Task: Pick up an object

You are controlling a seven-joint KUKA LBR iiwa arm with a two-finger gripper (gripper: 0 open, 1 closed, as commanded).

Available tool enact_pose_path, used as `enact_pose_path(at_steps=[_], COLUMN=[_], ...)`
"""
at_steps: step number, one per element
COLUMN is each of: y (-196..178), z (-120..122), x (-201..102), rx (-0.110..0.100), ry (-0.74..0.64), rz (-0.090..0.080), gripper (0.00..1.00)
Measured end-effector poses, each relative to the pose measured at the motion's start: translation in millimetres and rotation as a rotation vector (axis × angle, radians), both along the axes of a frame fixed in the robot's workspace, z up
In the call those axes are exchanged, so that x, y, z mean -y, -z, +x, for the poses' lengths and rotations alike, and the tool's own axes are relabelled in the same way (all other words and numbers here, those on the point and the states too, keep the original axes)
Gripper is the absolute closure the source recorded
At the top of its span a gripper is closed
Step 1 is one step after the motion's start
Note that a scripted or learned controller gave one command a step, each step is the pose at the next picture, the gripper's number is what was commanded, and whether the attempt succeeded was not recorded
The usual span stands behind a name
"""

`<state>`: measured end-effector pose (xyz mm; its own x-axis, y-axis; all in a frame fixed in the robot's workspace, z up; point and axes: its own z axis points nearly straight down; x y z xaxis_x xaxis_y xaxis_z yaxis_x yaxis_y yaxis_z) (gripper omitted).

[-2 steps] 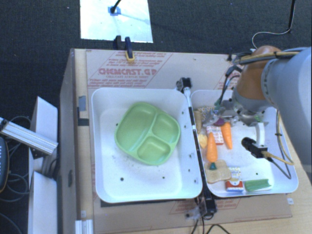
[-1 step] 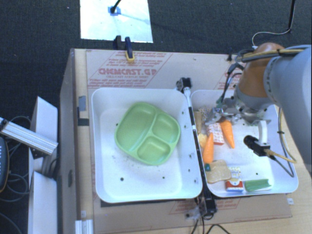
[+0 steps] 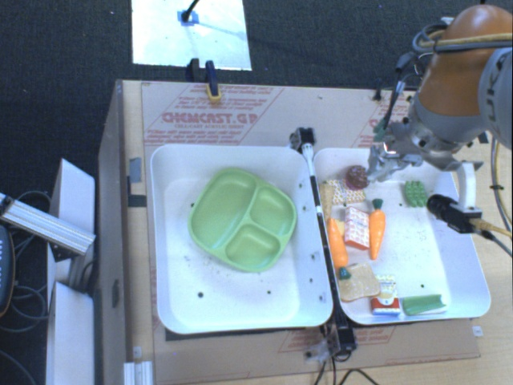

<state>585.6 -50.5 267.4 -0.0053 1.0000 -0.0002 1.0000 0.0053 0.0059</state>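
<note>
In the right bin (image 3: 473, 283), toys crowd the left half, near the divider (image 3: 319, 223); the floor beside the carrot (image 3: 376, 228) toward the right wall is open.

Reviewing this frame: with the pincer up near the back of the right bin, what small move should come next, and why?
Probably a short descent onto the small brown round item. The pincer sits at the back of the right bin, right beside that item, and nothing shows between its tips. The carrot and green block lie farther off, so the brown item looks the nearest target.
</note>
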Motion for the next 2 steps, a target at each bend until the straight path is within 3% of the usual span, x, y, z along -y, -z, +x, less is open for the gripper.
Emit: enact_pose_path(at_steps=[1, 2], y=[1, 116], z=[-1, 22], x=[0, 36], rx=[-0.003, -0.009], ry=[0.000, 0.004], rz=[0.000, 0.000], gripper=[0.00, 0.00])
